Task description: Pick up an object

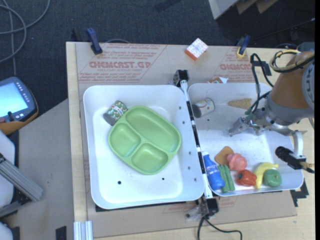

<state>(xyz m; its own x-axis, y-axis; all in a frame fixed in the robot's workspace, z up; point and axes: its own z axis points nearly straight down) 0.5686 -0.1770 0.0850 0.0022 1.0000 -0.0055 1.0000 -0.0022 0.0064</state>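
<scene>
My gripper (242,126) hangs over the middle of the right bin (250,90), above bare white floor. It sits apart from the toy food along the bin's front edge: a blue tube (212,172), a green pod (226,178), an orange piece (224,155), a pink fruit (236,161), a red tomato (245,177), a yellow banana (263,171) and a green apple (273,178). A small white cup (204,106) lies on its side at the bin's back left. A tan piece (240,103) lies near the back wall.
The left bin (95,144) holds a green divided plate (145,139) with a small patterned can (115,112) at its back left edge. A small orange-and-white box (196,48) rests on the bench behind the bins. Cables (260,66) loop near the arm (292,91).
</scene>
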